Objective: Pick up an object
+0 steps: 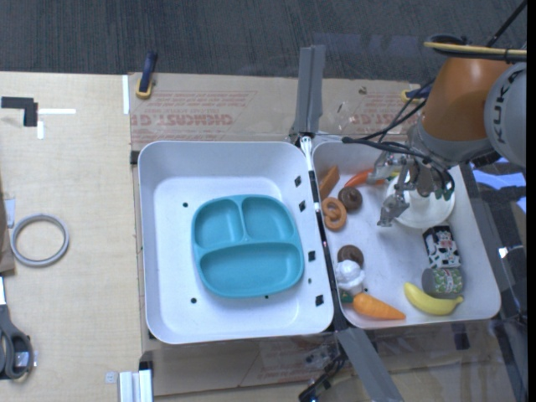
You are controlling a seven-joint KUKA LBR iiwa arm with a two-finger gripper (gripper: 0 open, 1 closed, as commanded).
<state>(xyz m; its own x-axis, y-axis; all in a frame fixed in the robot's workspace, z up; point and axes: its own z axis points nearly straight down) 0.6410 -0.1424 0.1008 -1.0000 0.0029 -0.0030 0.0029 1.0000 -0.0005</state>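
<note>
White plastic: two shallow bins side by side, the left bin (159,249) and the right bin (477,249), both glossy with rounded corners.
Left bin holds: one teal plate (248,246), smooth, rounded-square, split into three compartments, two small at the far side and one wide at the near side.
Right bin, divider side: a brown ring doughnut (334,213), a dark chocolate doughnut (350,198), a second dark round piece (350,255) and a small white figure (348,272).
Right bin, far side: two slim orange-red pieces (329,178) lying aslant.
Right bin, near side: an orange carrot (378,307), tapered, long axis across the bin with its tip towards the banana (432,300), which is yellow, curved and lies along the near wall.
Right bin, outer side: a black-and-white cow-patterned toy (441,248) and a grey-green lump (442,280) just below it.
Gripper (391,216): hangs over the far middle of the right bin, its metal fingers pointing down close together, nothing between them.
Beside the gripper: a white rounded object (423,213), touching or just beside it; which, I cannot tell.
Bench: pale wood, bearing a grey tape ring (37,239).
</note>
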